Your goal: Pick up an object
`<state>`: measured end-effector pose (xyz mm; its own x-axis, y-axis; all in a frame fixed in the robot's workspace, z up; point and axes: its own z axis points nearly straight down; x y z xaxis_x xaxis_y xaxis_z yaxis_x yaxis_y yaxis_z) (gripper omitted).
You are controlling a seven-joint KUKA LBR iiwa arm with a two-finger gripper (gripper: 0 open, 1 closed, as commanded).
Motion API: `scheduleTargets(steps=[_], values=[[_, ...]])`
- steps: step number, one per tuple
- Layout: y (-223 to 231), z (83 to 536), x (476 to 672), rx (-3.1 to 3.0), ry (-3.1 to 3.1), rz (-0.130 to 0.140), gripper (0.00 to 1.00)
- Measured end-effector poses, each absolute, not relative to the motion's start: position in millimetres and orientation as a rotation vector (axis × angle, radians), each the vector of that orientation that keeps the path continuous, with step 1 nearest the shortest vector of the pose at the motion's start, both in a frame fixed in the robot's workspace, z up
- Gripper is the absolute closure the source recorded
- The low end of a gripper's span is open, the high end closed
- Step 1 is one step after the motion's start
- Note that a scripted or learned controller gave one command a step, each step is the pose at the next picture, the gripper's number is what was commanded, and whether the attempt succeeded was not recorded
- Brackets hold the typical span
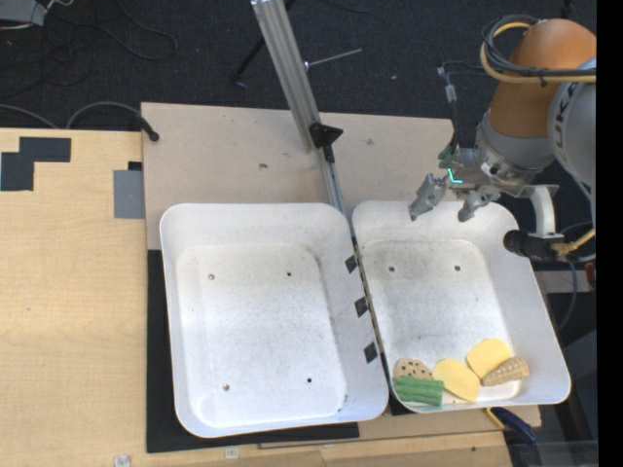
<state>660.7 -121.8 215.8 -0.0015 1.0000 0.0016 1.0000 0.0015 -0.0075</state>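
My gripper hangs above the far rim of the right bin, open, with nothing between its fingers. At the near end of that bin lie several small items: a green ridged piece, a brown dotted cookie, two yellow rounded pieces and a tan waffle cone. They are clustered together, well away from the gripper.
The left bin sits beside the right one, with black clips along the shared edge. A slanted metal rail rises behind the bins. A wooden panel lies to the left.
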Motion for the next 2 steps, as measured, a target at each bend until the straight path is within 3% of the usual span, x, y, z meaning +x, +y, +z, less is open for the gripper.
scheduleTargets(steps=[1, 2], values=[[-122, 219, 661.7, -2.216, -2.224, 0.003, 0.00], [-123, 164, 650.6, -2.216, -2.217, 0.008, 0.00]])
